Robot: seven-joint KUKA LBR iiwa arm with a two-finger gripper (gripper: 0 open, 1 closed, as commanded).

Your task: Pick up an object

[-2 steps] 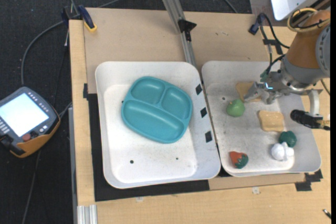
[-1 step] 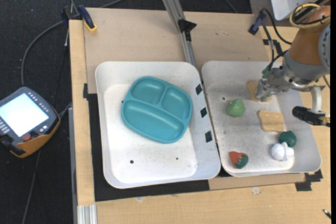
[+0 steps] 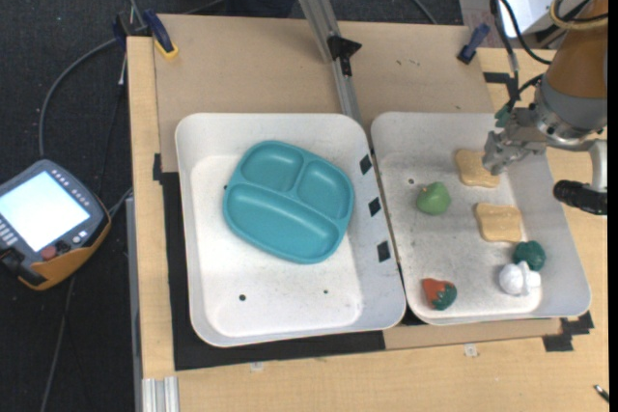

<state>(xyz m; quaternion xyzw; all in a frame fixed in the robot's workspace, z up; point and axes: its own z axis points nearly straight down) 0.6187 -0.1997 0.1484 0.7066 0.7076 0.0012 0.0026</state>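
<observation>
Tan bread piece [image 3: 473,171] lies in right bin [image 3: 406,236] w/ gripper [image 3: 501,154] just above its edge, finger state I cannot tell, so pick is not yet done.

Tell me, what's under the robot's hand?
A tan bread piece lies in the right bin, just under the hand. The hand covers its far corner, so contact can't be judged.

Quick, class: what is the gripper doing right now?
Gripper: over the upper tan bread-like piece in the right white bin; open or shut cannot be told.
</observation>
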